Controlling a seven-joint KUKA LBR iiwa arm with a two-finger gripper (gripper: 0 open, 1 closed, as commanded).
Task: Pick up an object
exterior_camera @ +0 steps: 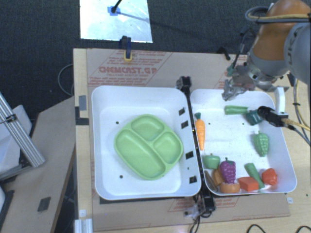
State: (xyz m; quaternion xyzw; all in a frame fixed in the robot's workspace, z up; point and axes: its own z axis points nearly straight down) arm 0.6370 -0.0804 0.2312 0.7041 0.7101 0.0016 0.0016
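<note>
The brown board (146, 67) laid over the surface carries red printing that reads roughly "CHEMCAST", followed by characters too blurred to make out; fainter red lettering repeats elsewhere on the board and is illegible. Taking the black divider (192, 135) between the two white bins as the landmark: to its left, the left bin (104, 106) holds a light green sectioned plate (148, 147) with three compartments. To its right, the right bin (286, 174) holds toy foods. An orange carrot (199, 134) with a green top lies just beside the divider. Farther right, near the bin's far edge, is a green pod-shaped vegetable (235, 110), with a dark teal piece (253, 116) next to it. A green bumpy bunch, seemingly grapes (262, 143), lies well right of the divider. At the near edge cluster a green pepper-like piece (212, 160), a purple bunch of grapes (227, 170), an orange piece (229, 187), a red block (248, 183), a green stick (253, 172) and a red-orange tomato-like piece (269, 176). The claw (232, 92) hangs over the right bin's far edge, just above the green pod; nothing can be seen between its fingers, and how far apart they stand cannot be told.
</note>
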